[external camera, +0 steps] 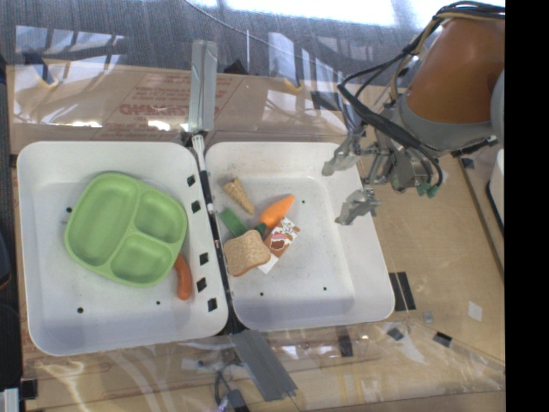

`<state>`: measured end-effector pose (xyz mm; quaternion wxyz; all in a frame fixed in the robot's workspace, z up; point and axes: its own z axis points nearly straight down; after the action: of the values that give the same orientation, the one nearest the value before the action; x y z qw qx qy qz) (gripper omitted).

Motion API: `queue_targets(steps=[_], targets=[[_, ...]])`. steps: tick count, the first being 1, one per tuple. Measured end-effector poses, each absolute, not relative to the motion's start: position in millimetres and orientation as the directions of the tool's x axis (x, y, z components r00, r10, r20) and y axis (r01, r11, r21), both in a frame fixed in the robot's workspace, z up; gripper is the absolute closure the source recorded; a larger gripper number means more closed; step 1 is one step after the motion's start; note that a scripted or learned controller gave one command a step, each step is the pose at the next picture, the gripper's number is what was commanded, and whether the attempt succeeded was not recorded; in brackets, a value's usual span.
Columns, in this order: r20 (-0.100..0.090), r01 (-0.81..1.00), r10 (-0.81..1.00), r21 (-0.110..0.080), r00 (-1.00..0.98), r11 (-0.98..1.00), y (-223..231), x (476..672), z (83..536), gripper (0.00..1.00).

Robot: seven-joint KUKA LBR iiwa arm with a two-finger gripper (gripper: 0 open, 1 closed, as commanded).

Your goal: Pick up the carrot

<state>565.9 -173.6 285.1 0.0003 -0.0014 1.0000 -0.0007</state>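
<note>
1. Nearest the front edge of the tabletop (446, 316), the two shallow white bins sit side by side. Toward the front of the right bin (343, 294) lies a tan slice of toy bread (245, 251), touching a small red-and-white packet (281, 237).
2. Just behind those lies the small orange toy carrot (277, 210), on its side near the middle of the right bin, thick end toward the divider and tip toward the bin's far right corner. A green piece (232, 222) and a tan cone (239, 195) crowd its thick end.
3. It looks like light, rigid, smooth plastic, likely to slip; I'd pinch across its middle, where there's clearance.
4. Farther right, the metal two-finger hand (352, 183) hangs over the bin's right rim, fingers spread apart, holding nothing.
</note>
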Motion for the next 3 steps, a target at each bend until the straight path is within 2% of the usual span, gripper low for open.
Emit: queue_targets(steps=[1, 2, 3], targets=[[0.009, -0.059, -0.059, 0.003, -0.998, 0.998, -170, 655.1, 181, 0.00], [-0.023, -0.003, -0.003, -0.004, -1.000, 1.000, -156, 663.6, 114, 0.00], [-0.002, -0.212, -0.212, 0.000, -0.977, 0.977, -102, 658.4, 95, 0.00]])
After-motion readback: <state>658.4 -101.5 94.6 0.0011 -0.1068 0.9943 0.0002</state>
